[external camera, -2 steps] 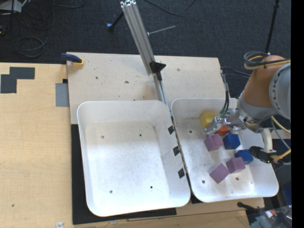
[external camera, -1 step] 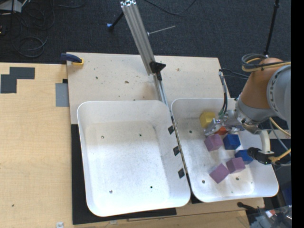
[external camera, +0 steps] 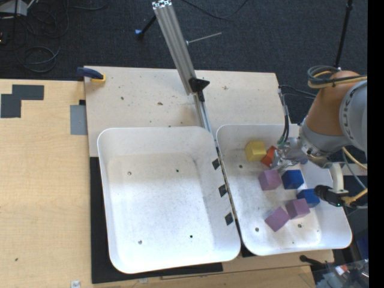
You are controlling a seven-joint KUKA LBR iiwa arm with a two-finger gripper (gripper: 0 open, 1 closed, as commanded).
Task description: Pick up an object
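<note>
The right bin [external camera: 264, 245] holds several small blocks. A yellow block [external camera: 255, 150] lies near its far side, with a red block [external camera: 268, 156] touching its right. Below them sit a purple block [external camera: 269, 179] and a blue block [external camera: 292, 178]. Further toward the front lie another blue block [external camera: 308, 197], a purple block [external camera: 297, 208] and a purple block [external camera: 276, 218]. My gripper [external camera: 282, 156] hangs low over the bin, just right of the red block and above the blue one. The wrist hides its tips.
The left bin [external camera: 120, 161] stands beside the right one, with black clips [external camera: 222, 189] along the shared rim. A slanted aluminium post [external camera: 177, 41] rises behind the bins. A blue-and-yellow clamp [external camera: 91, 74] sits at the board's far left corner.
</note>
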